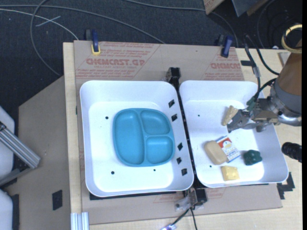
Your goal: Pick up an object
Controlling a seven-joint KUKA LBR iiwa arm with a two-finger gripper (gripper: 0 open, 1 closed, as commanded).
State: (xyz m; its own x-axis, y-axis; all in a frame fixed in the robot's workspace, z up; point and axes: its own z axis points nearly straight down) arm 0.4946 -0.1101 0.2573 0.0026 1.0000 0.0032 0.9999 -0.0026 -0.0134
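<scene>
In the right bin (201, 97) my gripper (236, 121) hangs low over the upper middle, reaching in from the right. A pale beige piece (231, 113) lies right at the gripper's tip, on its upper left side; whether they touch is unclear. Lower down lie a tan bread-like lump (215, 153), a small red, white and blue box (229, 148), a dark green object (251, 157) and a yellow cube (230, 173).
The left bin (96, 104) bears a blue divided plate (143, 136). A black divider with clips (178, 123) runs between the bins. Cables trail at the back right, and blue clamps (95, 46) hold the cardboard base.
</scene>
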